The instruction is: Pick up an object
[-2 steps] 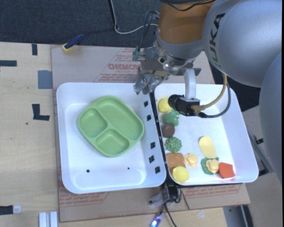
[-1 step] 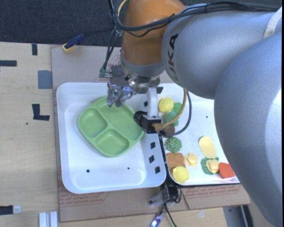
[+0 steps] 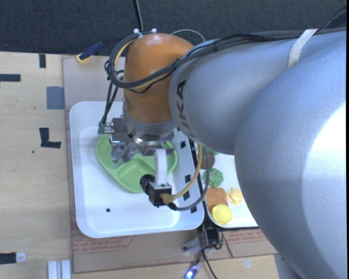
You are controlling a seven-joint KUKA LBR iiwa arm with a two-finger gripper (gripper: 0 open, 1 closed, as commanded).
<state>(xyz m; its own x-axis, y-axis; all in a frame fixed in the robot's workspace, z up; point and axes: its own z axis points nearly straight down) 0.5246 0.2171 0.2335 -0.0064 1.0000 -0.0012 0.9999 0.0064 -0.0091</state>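
I see tool (image 3: pixel 128 150) directly over green dish (image 3: pixel 128 173) in left bin (image 3: pixel 87 173); dish spreads toward bin's near side. Tool state: cannot tell.

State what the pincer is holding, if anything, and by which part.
Cannot be told. The pincer sits low over the green tray in the left bin, but the wrist hides any contact.

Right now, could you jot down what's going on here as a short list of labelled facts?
arm: grey with orange band, reaching over the left bin
pincer: low over the green dish
left bin holds: green dish
right bin holds: yellow ball, orange piece, green broccoli-like toy
grasp: cannot tell
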